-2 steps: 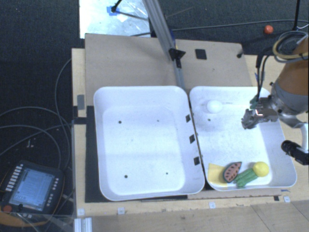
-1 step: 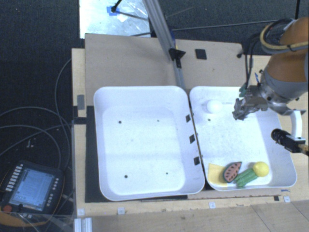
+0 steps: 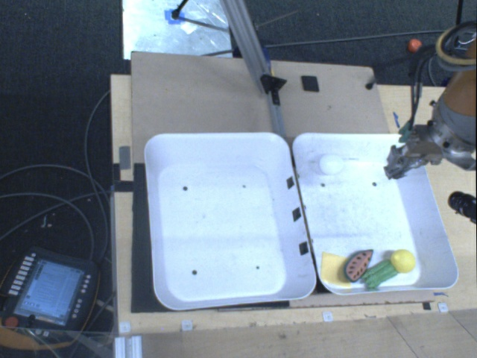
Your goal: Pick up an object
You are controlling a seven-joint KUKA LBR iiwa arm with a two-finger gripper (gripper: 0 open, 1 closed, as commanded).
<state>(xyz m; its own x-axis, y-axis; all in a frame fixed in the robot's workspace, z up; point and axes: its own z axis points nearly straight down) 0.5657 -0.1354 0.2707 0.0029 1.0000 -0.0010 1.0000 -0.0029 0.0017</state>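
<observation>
White round ball [image 3: 331, 164] sits well apart from the hand [image 3: 396, 164], whose grip state I cannot tell, so a descent here may miss.

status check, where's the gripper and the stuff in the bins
Gripper over right bin's far right edge, nothing seen held. Toys clustered near corner, white ball far side. Nothing between.

A robotics lab: a bench [image 3: 223, 103] with white bins [image 3: 216, 151], loose cables [image 3: 45, 177] and a teach pendant [image 3: 48, 286] on dark carpet.
</observation>
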